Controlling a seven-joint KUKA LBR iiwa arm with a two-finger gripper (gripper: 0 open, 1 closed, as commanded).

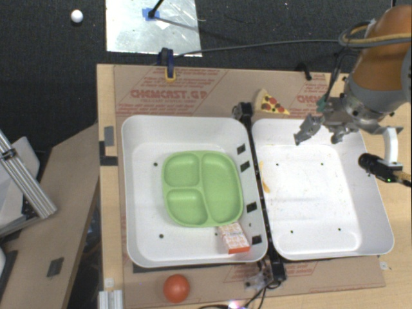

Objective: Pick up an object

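1. Two candidate objects lie in the left bin: a green divided plate of smooth plastic, rounded square in shape with three compartments, flat at the bin's middle, and a small box with a red-orange end at the bin's near right corner, just beside the plate's near edge.
2. The right bin is a shallow white tray with rounded corners; a thin orange sliver lies by its left wall.
3. The gripper, grey metal, sits over the far edge of the right bin, and its two fingers are spread apart with nothing between them.
4. The arm enters from the right, its orange band above the wrist, angled down and leftward toward the bin.
5. A toy pizza slice rests on the cardboard sheet beyond the bins.
6. An orange-red ball sits near the bench's front edge, below the left bin.
7. A blue clamp grips the cardboard's far edge.
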